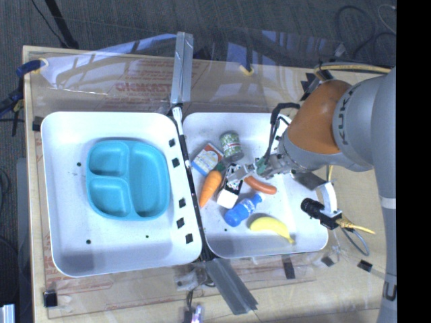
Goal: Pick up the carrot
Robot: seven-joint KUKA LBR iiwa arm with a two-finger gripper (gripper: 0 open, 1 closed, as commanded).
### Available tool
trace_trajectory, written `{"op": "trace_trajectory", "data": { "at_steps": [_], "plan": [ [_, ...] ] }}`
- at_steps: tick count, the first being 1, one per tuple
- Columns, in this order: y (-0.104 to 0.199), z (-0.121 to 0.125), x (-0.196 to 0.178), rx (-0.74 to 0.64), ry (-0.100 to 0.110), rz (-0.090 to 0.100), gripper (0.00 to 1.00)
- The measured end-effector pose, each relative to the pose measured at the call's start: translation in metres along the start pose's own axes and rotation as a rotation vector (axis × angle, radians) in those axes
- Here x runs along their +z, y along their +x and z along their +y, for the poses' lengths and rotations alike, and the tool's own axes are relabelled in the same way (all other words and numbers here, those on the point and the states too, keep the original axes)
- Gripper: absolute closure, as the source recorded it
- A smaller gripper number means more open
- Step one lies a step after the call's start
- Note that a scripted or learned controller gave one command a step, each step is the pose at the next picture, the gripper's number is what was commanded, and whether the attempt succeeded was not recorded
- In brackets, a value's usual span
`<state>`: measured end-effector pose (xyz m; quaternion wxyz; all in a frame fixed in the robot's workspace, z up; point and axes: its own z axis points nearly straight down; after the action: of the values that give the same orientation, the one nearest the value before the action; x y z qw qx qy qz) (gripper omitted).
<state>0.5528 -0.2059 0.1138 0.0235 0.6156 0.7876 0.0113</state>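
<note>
Carrot not yet gripped.
You cannot tell the jaw state; move the gripper (237,173) toward eight o'clock, over the orange tapered carrot (211,188).

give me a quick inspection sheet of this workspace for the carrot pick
surface: bench bears two white bins side by side, left bin and right bin
job's things: carrot lies in the right bin by its left wall, not held
clutter: blue divided tray in the left bin; in the right bin a small can, carton, blue bottle, banana, red-orange sausage
grippers: gripper sits low over the right bin, right of the carrot; jaws unclear
cables: black cable loops at the wrist; yellow cable behind the arm
surroundings: dark carpet
</note>
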Motion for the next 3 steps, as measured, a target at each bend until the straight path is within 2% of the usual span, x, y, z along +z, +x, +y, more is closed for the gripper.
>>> {"op": "trace_trajectory", "data": {
  "at_steps": [1,2,3],
  "plan": [
    [0.000,-0.013,0.000,0.144,0.004,0.007,0.00],
    [0.002,-0.013,0.002,0.342,0.015,0.014,0.00],
    [0.006,-0.011,-0.048,0.210,0.050,0.019,0.00]
  ]
}}
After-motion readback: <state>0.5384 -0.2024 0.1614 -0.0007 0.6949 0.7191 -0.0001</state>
